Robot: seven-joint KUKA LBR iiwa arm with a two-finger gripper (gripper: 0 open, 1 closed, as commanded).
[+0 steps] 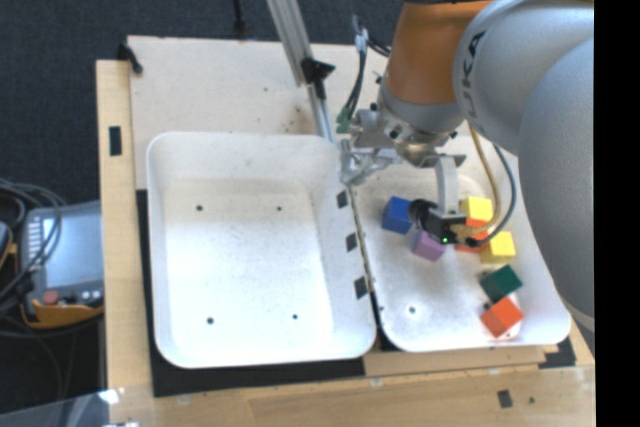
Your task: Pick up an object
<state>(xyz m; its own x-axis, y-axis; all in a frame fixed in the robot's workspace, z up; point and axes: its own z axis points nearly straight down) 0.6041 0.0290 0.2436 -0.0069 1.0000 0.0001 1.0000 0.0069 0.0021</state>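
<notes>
White plastic forms the two shallow bins set side by side on the pale wooden tabletop (pixel 115 215): the left bin (pixel 160 165) takes up the middle of the frame and the right bin (pixel 555 320) lies at the lower right. The grey arm (pixel 530 65), with its orange band, is seen entering from the upper right, and the hand (pixel 352 163) is held at the centre of the frame, above the top end of the seam where the two bins meet. Whether the hand is open or closed cannot be told from this angle. All the blocks are found in the right bin, resting on its floor. A blue block (pixel 397 214) lies nearest the hand, just below and to the right of it, and a purple block (pixel 429 246) is placed just beside it, lower right. Further right, an upper yellow block (pixel 479 209) and a lower yellow block (pixel 498 246) are seen close together, with a sliver of red (pixel 471 242) between them. Below these, a dark green block (pixel 500 281) and an orange block (pixel 502 316) sit near the bin's lower right corner. A silver rail (pixel 280 5) slants down from the top centre of the frame toward the hand.
</notes>
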